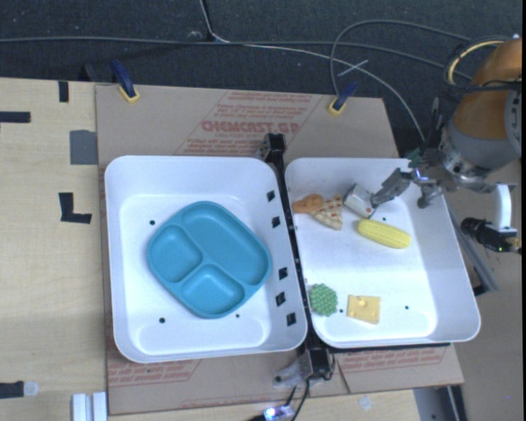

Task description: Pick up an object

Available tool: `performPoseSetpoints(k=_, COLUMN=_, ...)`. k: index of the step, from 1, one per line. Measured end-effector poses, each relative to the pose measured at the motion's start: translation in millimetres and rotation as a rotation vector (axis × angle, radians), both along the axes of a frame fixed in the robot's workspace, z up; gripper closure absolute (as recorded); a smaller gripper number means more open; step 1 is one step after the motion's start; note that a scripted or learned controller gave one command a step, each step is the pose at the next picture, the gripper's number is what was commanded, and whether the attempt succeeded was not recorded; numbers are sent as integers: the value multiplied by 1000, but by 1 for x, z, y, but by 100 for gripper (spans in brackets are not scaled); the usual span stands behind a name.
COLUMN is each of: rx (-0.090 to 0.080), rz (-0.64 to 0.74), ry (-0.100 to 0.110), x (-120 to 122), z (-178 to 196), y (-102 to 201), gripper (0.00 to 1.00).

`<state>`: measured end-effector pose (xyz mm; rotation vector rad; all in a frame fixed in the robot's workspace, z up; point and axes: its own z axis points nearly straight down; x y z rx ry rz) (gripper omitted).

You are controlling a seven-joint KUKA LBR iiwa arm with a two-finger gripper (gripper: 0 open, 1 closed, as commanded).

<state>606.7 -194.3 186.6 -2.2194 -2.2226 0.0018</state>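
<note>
The right bin [438,261] holds a yellow corn cob [384,233], an orange pizza slice [323,209], a small pale grey piece [358,202], a green bumpy ball [323,300] and a yellow cheese wedge [363,309]. My gripper [396,200] hangs over the bin's far right part, just above and right of the corn. Its two dark fingers are spread, so it is open with nothing between them. The left finger [386,189] points at the grey piece and ends close to it.
The left bin [127,235] contains a blue divided plate [209,258]. A black divider with clips runs between the bins. Cables lie across the dark surface behind the bench, and two clamps hold the cardboard's far edge.
</note>
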Motion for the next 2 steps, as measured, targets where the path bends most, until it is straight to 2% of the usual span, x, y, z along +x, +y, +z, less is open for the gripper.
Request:
performPoseSetpoints(k=1, rx=1, rz=1, ry=5, x=0, z=-64, y=6, gripper=0)
performPoseSetpoints(k=2, rx=-2, rz=1, ry=-2, x=0, z=-103, y=6, gripper=0)
